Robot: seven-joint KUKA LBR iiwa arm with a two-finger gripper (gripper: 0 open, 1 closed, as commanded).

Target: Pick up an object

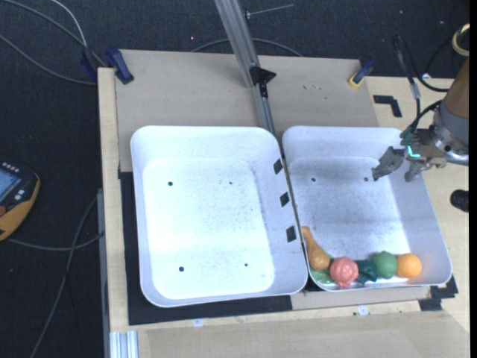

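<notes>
Along the front wall of the right bin (350, 200) lies a row of small toys: an orange carrot-like piece (315, 250), a pink ball (343, 270), a dark teal piece (367, 269), a green ball (384, 263) and an orange ball (408, 265). My gripper (399, 166) hangs over the right bin's far right side, well behind the toys. Its two dark fingers (384, 163) are spread apart with nothing between them.
The left bin (201, 215) sits beside the right one. A slanted metal rail (242, 36) runs from the top down to the gap between the bins. Blue clamps (119, 66) grip the bench's back corners. A handheld controller (15, 192) lies far left.
</notes>
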